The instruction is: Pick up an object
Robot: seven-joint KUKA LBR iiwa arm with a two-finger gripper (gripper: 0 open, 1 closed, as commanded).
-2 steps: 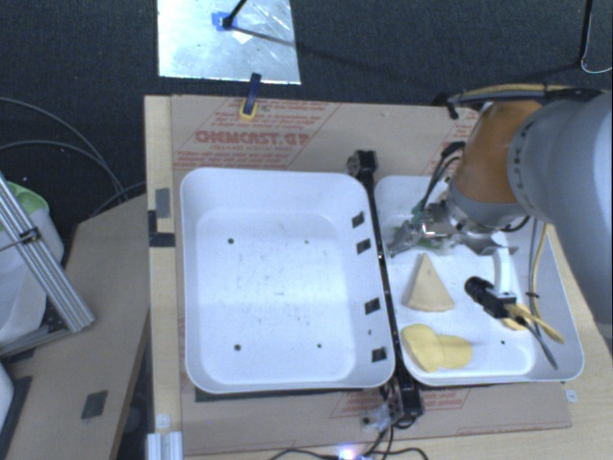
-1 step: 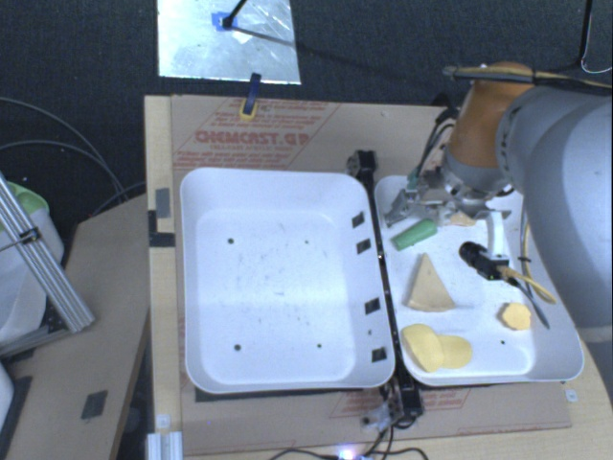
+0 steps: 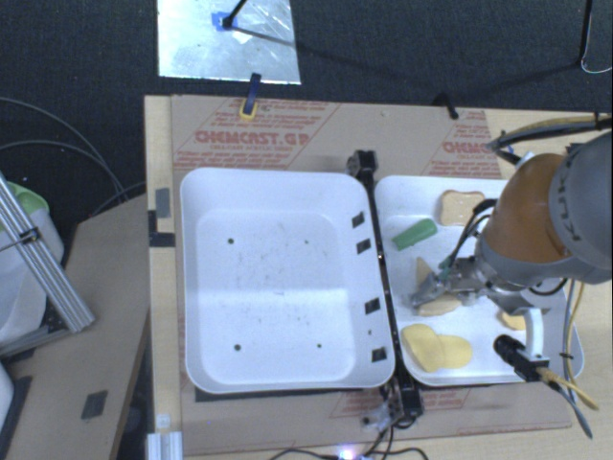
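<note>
We look down on two shallow white bins, smooth moulded plastic with rounded corners, sitting side by side on a sheet of brown cardboard [image 3: 287,123] printed with red lettering. The left bin [image 3: 206,199] shows a matte floor with faint grey speckling and a few small dark dots. The right bin [image 3: 391,199] holds the loose things: a short green block [image 3: 414,234] with squared ends lying aslant near the top left, a pale toast-shaped slice [image 3: 461,205] with a darker crust edge toward the far wall, and a flat, glossy yellow piece [image 3: 437,348] with lobed, rounded outlines near the front wall. The arm [image 3: 536,214], its rounded orange band bulky above grey metal, reaches in from the right, and its gripper [image 3: 439,286] is down in the middle of the right bin. Just beneath and beside the tip lies a tan, irregular flat piece [image 3: 436,305], seemingly touching the tool, though the picture is too soft there for us to be sure. We cannot tell whether the tool is open, closed, or clamped on anything. A small yellow bit [image 3: 514,321] peeks out under the wrist.
</note>
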